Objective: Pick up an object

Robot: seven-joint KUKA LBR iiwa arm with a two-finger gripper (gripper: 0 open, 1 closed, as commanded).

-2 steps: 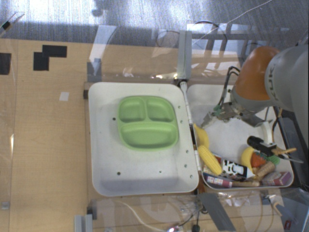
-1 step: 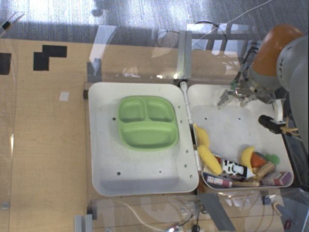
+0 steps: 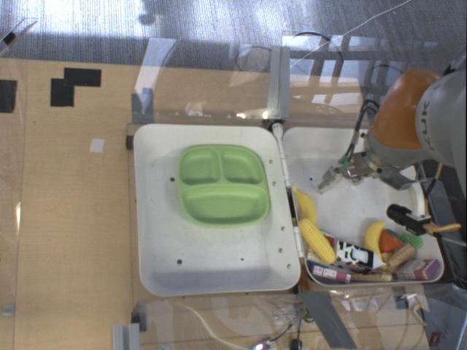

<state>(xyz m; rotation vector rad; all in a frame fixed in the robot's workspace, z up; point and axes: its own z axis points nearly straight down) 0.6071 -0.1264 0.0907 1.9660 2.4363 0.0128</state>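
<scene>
My gripper (image 3: 327, 181) hangs low over the upper middle of the right bin (image 3: 321, 152), above bare white floor, and it holds nothing that I can see. The nearest objects lie below it along the bin's front: a yellow banana (image 3: 306, 205) against the left wall, a corn cob (image 3: 317, 240), a black-and-white box (image 3: 355, 254), a small yellow fruit (image 3: 373, 235) and an orange carrot (image 3: 396, 242). A pink packet (image 3: 421, 270) and a thin tube (image 3: 337, 272) rest at the front edge.
The left bin (image 3: 157, 254) holds a green divided plate (image 3: 222, 184) near its middle. A metal divider (image 3: 288, 195) separates the two bins. The grey arm with its orange band (image 3: 398, 115) reaches in from the right.
</scene>
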